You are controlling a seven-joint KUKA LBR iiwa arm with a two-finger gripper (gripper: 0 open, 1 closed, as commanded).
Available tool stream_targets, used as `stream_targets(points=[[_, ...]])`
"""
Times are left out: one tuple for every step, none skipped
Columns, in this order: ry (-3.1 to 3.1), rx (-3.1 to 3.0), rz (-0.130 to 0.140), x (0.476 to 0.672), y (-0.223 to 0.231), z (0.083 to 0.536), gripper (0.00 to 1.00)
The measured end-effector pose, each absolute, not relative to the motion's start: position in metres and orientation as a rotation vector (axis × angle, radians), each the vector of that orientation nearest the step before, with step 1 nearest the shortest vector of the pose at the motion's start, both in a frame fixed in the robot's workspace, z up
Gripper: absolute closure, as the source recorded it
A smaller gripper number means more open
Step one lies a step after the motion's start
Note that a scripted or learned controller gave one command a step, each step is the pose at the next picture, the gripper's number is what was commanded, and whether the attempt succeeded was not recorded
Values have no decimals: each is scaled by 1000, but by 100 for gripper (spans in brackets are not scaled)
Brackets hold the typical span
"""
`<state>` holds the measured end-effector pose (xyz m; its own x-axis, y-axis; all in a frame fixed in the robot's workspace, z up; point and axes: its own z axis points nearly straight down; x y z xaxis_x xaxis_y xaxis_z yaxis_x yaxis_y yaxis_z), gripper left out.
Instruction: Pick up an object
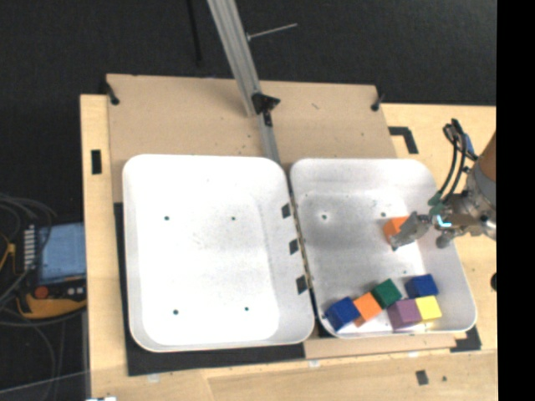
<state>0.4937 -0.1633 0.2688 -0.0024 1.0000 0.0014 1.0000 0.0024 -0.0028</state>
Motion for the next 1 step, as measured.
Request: stream_targets(points=[[-2225,-2221,-3,495,-163,271,0]])
